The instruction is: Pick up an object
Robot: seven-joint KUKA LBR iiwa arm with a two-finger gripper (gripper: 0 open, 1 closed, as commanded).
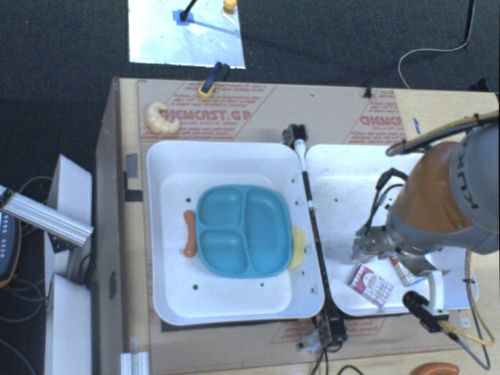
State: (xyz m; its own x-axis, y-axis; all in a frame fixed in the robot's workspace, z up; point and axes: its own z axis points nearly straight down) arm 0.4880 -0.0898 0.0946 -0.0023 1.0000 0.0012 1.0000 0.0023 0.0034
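Left of the bench: a grey metal rail (pixel 43 213) on the floor side. On the cardboard bench top (pixel 258 112) behind the bins, a pale curled toy (pixel 160 118) at the left and a yellow-and-dark clip-like thing (pixel 211 80) further along the back edge.

Left bin (pixel 168 158): blue divided plate (pixel 241 230) sits in the middle, three compartments, nothing in them. Orange sausage-shaped toy (pixel 189 233) lies just beside the plate's left rim, lengthwise front to back. Yellow piece (pixel 298 244) sticks out from under the plate's right rim, mostly hidden.

Right bin (pixel 340 166): small red-and-white printed packet (pixel 370 283), flat, tilted, near the front wall. That's the nearest pickable thing. A small red-and-white tube-like item (pixel 401 270) lies just right of it, partly under my wrist.

My arm (pixel 437 201) comes in from the right, orange band over the bin. My gripper (pixel 367 244) is down in the right bin, just behind the packet, apart from it as far as I can see. Fingers are too dark and small to read, so open or closed: cannot tell. Nothing visibly between them.
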